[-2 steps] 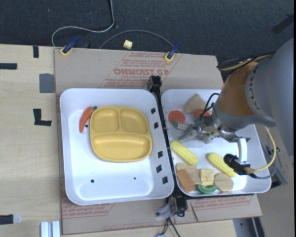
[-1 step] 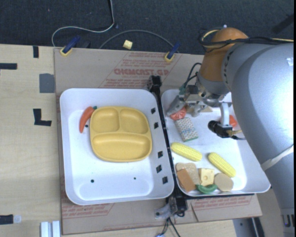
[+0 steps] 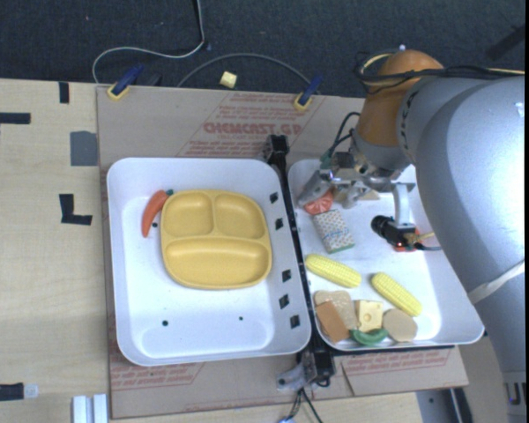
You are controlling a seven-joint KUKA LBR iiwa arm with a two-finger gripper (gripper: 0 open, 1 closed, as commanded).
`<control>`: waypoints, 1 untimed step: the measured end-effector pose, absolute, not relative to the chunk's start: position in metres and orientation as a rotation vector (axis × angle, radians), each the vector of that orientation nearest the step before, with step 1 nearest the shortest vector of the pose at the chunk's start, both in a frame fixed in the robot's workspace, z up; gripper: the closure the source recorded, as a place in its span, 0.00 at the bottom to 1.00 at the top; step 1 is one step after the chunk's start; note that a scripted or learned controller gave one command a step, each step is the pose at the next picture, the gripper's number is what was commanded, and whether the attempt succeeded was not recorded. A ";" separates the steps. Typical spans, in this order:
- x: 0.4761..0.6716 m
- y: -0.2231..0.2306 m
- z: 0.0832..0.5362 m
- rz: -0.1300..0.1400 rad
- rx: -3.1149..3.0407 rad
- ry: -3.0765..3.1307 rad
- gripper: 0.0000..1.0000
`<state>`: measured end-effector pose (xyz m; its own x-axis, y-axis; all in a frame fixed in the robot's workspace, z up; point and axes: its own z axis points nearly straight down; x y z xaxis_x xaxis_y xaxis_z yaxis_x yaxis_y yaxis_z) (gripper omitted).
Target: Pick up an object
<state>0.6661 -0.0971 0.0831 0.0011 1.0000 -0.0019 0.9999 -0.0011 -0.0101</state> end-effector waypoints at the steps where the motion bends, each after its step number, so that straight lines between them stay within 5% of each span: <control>1: 0.666 -0.105 0.083 0.010 -2.215 -2.214 0.00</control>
<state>0.6662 -0.1053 0.0832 0.0003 1.0000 0.0020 0.9999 -0.0003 -0.0113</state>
